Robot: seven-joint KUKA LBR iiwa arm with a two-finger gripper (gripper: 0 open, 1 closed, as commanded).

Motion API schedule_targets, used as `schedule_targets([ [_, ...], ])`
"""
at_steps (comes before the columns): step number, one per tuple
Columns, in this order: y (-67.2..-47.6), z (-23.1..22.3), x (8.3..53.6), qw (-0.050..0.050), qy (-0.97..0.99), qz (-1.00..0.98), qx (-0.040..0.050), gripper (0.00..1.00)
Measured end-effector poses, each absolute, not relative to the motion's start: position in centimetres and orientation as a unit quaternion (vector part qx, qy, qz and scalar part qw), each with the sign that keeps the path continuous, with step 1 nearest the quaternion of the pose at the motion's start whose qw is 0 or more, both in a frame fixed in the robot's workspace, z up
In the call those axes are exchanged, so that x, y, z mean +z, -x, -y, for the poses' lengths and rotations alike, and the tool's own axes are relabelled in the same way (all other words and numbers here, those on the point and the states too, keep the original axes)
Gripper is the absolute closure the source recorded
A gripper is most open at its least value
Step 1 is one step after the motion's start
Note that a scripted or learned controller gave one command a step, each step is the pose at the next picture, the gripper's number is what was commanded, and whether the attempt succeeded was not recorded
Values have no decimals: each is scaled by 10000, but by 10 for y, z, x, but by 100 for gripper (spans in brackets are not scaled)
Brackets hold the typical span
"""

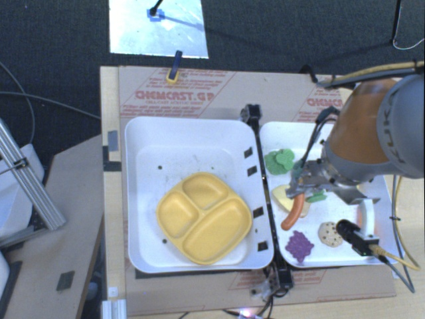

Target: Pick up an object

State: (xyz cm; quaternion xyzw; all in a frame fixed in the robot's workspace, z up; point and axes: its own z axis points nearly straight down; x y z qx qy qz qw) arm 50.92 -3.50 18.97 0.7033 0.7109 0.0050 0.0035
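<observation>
My gripper (304, 186) hangs low over the middle of the right bin (279, 133), directly above the upper end of an orange sausage-shaped toy (292, 214) that lies slanted on the bin floor. A pale yellow wedge (280, 196) lies just left of the sausage, partly under it. A green leafy toy (280, 160) sits up and to the left of the gripper. A purple grape cluster (299, 246) and a speckled cookie (327, 234) lie near the front wall. A smaller green piece (317, 196) peeks out beside the gripper.
The left bin (143, 178) holds a yellow divided plate (204, 216). A thin orange and white item (363, 216) lies at the right of the right bin, partly under the arm. The arm's grey and orange body (372, 135) covers that bin's back right.
</observation>
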Motion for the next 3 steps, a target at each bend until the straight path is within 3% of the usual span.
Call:
schedule_targets([
  [1,-520,93,131,0,-7085,-7057,-12,100],
  [2,-517,86,86,32,-7071,-7071,17,100],
  [3,-519,86,99,33,-7061,-7081,27,100],
])
